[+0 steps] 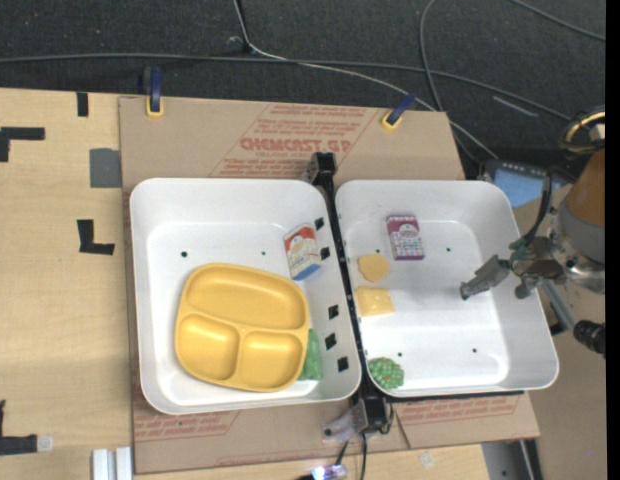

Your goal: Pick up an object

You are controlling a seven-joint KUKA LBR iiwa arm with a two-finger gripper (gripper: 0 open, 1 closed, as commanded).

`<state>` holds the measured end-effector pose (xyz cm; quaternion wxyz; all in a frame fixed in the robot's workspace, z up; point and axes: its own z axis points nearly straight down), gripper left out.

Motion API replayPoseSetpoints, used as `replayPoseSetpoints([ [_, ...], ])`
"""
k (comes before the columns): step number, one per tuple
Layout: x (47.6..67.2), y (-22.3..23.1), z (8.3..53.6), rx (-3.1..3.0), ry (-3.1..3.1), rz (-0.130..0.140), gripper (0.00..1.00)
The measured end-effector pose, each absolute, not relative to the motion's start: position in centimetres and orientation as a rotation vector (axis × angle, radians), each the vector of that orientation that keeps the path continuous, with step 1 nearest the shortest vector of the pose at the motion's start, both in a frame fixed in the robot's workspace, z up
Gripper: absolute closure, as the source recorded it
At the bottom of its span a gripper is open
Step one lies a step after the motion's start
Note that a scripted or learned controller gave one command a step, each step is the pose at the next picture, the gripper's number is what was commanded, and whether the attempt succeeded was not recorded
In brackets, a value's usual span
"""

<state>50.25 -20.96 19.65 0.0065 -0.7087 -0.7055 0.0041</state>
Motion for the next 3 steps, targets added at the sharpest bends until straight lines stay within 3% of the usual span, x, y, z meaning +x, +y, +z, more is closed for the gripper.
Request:
replayPoseSetpoints([
  [1, 50.6, -20.9, 20.4, -2.220, -2.222, 0.002, 0.00],
  [3, 50.7, -19.4, 10.3, -2.216, -2.219, 0.005, 0.00],
])
